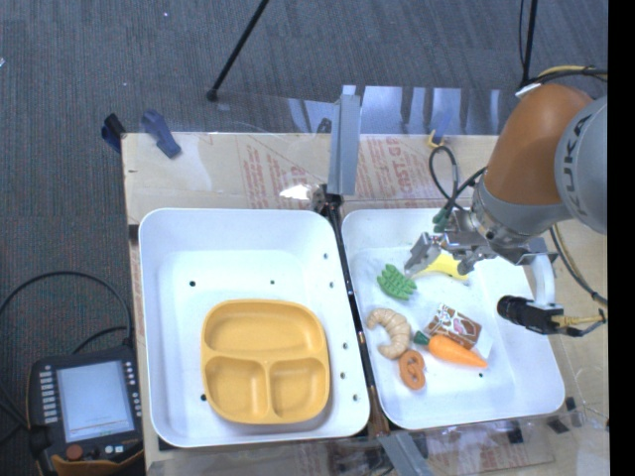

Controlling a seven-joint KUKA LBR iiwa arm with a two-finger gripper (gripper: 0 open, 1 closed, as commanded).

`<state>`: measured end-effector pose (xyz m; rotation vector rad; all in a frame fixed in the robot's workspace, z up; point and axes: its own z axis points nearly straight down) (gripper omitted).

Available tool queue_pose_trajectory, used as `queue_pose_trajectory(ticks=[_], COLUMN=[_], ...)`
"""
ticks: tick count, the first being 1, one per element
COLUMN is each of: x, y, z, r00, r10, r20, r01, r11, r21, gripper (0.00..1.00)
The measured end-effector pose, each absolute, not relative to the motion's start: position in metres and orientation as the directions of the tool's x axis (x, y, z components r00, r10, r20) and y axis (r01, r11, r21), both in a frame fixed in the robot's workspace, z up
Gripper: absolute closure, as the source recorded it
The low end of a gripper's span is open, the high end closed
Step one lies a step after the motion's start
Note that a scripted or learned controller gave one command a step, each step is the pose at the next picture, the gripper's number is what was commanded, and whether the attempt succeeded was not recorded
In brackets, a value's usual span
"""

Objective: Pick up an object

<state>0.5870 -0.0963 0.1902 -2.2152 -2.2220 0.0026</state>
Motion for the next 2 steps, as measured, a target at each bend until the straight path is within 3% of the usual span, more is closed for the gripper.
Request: queue_pose_trajectory(ticks=[1,2], x=[0.627,0.631], y=[-0.113,-0.113], z=[0.094,0.108], r00=[-0.051,-0.047], r10=[0.999,0.999], r20=[0.001,0.002], r01=[0.999,0.999], r11=[0.051,0.047], r21=[0.009,0.020], gripper=[0.00,1.00])
